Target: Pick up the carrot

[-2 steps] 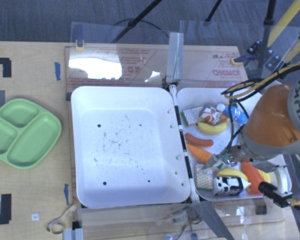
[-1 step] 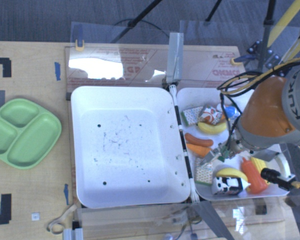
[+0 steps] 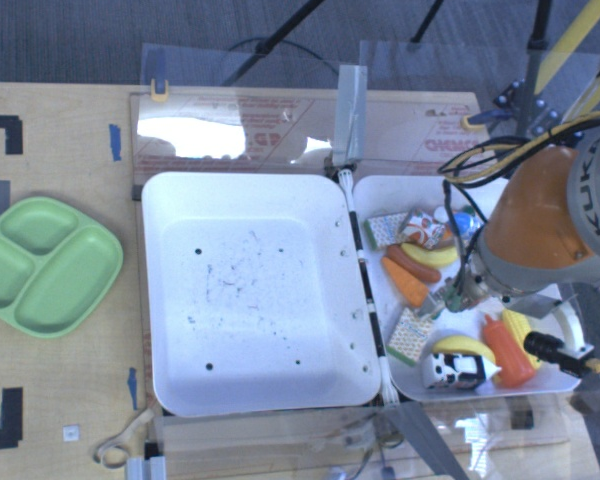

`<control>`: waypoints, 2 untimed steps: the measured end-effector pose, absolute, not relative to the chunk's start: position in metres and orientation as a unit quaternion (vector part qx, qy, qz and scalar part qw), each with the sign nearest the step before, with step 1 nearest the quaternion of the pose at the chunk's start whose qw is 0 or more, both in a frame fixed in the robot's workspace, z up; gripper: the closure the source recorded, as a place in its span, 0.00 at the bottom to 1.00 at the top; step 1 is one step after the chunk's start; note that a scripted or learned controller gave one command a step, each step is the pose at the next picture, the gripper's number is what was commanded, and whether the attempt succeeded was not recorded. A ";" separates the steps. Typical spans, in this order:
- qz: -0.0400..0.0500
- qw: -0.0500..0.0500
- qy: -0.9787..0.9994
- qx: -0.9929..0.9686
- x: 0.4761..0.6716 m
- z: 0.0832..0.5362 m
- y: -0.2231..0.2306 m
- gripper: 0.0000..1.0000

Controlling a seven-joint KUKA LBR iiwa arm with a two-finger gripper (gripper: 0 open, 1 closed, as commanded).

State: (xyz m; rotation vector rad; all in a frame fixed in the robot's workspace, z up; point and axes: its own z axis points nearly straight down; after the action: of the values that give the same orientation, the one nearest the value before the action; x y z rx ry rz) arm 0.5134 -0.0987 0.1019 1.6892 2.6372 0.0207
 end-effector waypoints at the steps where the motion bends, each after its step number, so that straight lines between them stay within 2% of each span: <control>1: 0.003 0.004 0.681 0.732 0.510 0.088 -0.112 1.00; 2: 0.002 0.002 0.579 0.815 0.558 0.087 -0.153 1.00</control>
State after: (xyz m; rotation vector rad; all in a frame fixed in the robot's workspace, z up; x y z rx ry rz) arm 0.5579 -0.1530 0.0871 2.5569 1.8171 0.0058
